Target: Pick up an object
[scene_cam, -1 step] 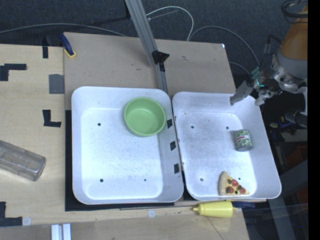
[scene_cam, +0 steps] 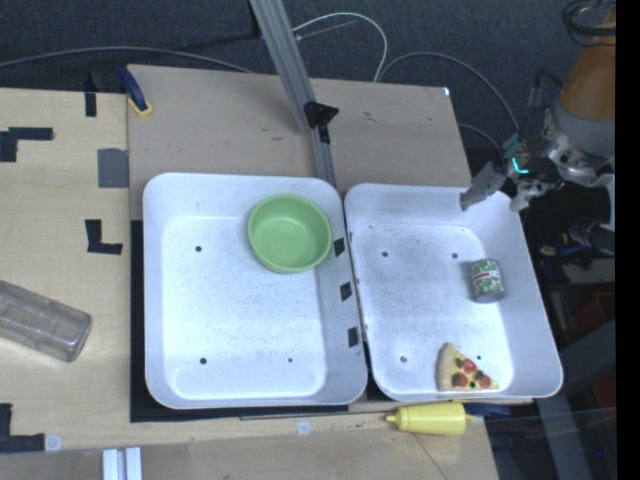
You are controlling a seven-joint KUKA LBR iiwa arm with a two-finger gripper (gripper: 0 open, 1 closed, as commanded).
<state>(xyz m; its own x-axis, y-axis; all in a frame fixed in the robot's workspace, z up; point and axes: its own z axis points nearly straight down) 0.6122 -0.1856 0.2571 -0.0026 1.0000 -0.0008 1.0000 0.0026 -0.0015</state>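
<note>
Jaws (scene_cam: 497, 183) are hovering over the right bin's (scene_cam: 420, 203) far corner; their state cannot be told; small can (scene_cam: 486, 279) is lying just below them.

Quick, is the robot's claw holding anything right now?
Gripper: holding nothing, poised above the right bin's top right corner, apart from the small can and toy pizza slice. Open or closed cannot be told.

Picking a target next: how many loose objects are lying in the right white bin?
2. A small green-labelled can lies by the right wall of the right white bin, and a toy pizza slice lies near its front right corner. Nothing looks hidden.
</note>
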